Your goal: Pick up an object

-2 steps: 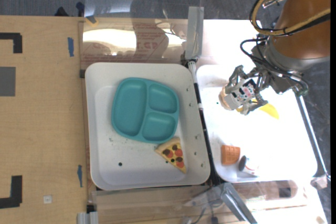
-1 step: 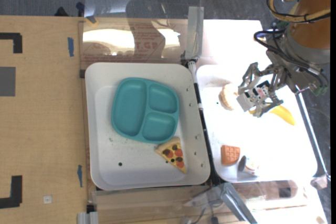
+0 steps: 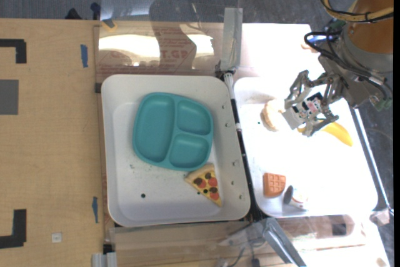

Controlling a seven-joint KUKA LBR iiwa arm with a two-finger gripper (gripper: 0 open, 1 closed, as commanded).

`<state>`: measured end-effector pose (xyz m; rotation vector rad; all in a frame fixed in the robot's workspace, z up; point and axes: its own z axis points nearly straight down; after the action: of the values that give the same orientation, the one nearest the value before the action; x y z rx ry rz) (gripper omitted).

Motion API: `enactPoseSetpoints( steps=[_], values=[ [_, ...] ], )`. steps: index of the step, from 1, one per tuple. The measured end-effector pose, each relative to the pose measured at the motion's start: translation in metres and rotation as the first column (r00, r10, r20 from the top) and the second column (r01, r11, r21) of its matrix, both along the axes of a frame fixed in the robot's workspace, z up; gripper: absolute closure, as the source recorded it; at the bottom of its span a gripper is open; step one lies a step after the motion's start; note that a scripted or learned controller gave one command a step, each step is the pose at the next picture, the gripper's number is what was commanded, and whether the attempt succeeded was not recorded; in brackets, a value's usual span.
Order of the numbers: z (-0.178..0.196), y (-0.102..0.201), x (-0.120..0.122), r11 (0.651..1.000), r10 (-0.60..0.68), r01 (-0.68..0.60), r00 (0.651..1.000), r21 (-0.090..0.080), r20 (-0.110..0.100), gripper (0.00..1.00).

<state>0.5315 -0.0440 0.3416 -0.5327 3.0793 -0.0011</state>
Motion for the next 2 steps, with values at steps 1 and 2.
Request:
enactPoseSetpoints(
  steps=[1, 2],
  values=[
    [0.011, 0.001, 0.002, 1.0, -0.001, 0.001, 1.0, 0.001, 0.009, 1.0],
    [0.023, 0.002, 0.004, 1.0, -0.002, 0.002, 1.0, 0.002, 0.017, 1.0]
  ],
)
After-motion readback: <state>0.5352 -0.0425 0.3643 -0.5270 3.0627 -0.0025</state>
